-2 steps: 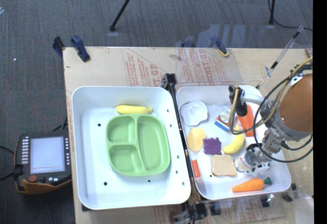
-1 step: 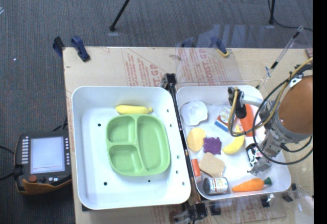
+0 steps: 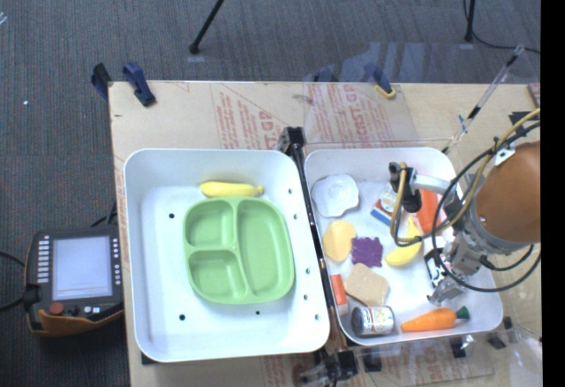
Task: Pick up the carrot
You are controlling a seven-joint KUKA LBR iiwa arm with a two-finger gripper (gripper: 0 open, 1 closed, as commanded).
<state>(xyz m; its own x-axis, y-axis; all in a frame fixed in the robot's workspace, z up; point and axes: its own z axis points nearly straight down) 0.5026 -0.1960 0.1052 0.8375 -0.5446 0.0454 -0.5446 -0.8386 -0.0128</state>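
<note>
Camera view: carrot [image 3: 430,320] lies in right bin [image 3: 441,160], lower right corner, near front rim, orange tip pointing left, green end right. Gripper [image 3: 444,292] hangs just above carrot in frame, slightly right of its middle; contact unclear. Can [image 3: 372,321] left of carrot, bread slice [image 3: 366,284] above can. Green tray [image 3: 238,250] and banana [image 3: 231,189] in left bin [image 3: 141,200].

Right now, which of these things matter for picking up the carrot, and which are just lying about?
For the job:
carrot
gripper

Lying about:
green divided plate
yellow banana
tin can
bread slice
purple toy
</note>
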